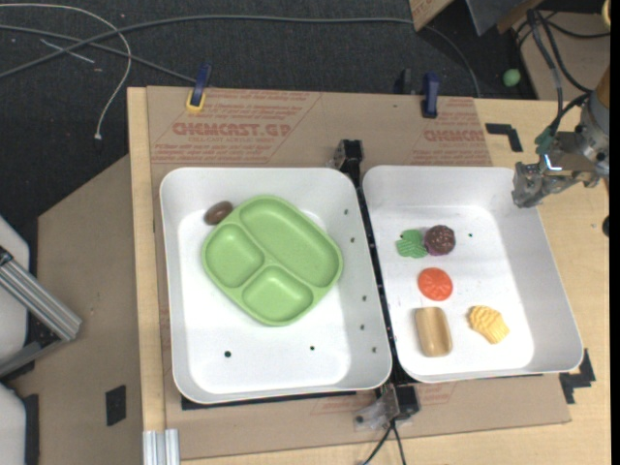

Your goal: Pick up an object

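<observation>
Camera view: gripper (531, 188) above right bin's (542, 289) far corner, finger state unclear

Divided tray (272, 258) in left bin (184, 356), small lump (219, 212) touching its far-left edge, five toy foods (435, 284) clustered in right bin (542, 298)

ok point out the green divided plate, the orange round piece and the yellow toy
green divided plate (272, 258): camera view, central ridge
orange round piece (435, 284): camera view, top face
yellow toy (488, 324): camera view, middle of body

Green divided tray (272, 258) in left bin (184, 289); five toy foods in right bin (542, 289).
</observation>
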Robot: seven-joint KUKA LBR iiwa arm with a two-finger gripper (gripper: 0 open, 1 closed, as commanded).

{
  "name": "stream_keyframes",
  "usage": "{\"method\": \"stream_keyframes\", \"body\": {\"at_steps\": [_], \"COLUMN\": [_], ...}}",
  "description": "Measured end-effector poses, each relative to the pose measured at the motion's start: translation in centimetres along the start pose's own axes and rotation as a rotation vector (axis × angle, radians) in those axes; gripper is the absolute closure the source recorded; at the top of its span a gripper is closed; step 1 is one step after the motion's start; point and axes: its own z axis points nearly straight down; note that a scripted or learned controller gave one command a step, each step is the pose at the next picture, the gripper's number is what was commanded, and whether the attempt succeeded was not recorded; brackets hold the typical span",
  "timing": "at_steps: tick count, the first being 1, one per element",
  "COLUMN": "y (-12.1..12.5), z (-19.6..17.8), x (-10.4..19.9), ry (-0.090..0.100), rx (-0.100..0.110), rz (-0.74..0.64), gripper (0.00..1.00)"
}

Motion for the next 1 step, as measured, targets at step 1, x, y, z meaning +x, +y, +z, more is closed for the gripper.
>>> {"method": "stream_keyframes", "body": {"at_steps": [1], "y": [0.22], "z": [5.9], "x": [0.37], "ry": [0.0], "rx": [0.001], "rz": [0.0], "gripper": [0.0]}}
